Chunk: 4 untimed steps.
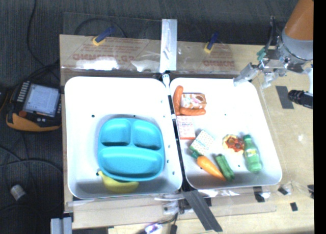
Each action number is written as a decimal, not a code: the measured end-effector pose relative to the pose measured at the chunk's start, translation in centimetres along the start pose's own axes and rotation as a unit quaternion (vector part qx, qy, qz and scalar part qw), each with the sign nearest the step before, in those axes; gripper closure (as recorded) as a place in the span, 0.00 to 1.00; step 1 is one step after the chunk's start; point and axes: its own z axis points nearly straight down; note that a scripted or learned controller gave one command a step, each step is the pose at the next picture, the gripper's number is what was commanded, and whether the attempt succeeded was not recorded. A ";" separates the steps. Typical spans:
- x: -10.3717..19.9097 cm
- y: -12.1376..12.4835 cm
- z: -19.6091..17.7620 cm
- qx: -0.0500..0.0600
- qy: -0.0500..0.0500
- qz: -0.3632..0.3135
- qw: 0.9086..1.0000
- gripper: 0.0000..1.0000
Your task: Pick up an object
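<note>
So, left to right, all referenced to the centre divider (169,82) between the two bins:

1. Left bin (81,126), left of the divider: blue compartment plate (131,148) sits just beside the divider, covering most of a banana (118,184) at its near edge. Bad first pick, I'd say: wide, flat, stacked.
2. Touching the divider on its right: hot dog toy (178,99) and a small snack packet (193,100) at the far end, a white card (185,127) below them.
3. Further right of the divider in the right bin (254,105): small box (202,141), carrot (209,165), cucumber (224,166), a red-yellow toy (233,143), green bottle (251,154). Clustered, several touching; bottle is the most exposed, likely easiest target.
4. Gripper (254,73): well right of the divider, over the right bin's far right corner, apart from all items. Nothing is between the fingers; whether they're spread or closed I can't tell.
5. Judgement: pick not yet started; needs a move toward the divider and down.
</note>
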 end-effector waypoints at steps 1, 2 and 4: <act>2.4 -7.3 10.3 0.001 0.000 -0.058 0.998 0.00; 3.5 -10.7 8.2 0.001 0.001 0.037 0.999 0.00; 0.9 -13.4 15.5 -0.005 0.004 0.189 0.982 0.00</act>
